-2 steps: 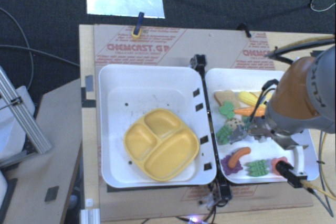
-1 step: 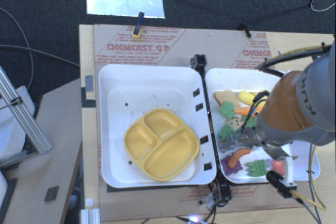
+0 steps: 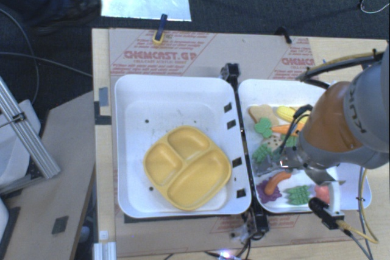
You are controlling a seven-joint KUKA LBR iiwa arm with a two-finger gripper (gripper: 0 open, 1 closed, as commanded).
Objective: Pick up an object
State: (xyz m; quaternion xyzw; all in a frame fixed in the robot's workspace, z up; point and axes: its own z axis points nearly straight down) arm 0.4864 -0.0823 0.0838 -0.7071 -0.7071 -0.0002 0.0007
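Over the right bin (image 3: 347, 207), the pincer (image 3: 275, 162), its opening impossible to tell, should settle squarely on one toy, say the sausage (image 3: 277, 181), avoiding neighbours.

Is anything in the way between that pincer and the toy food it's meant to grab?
Nothing visible blocks it. The pincer is already down in the right bin, right among the toy food: the orange sausage lies just below it, with a green piece beside it. The yellow tray sits apart in the left bin.
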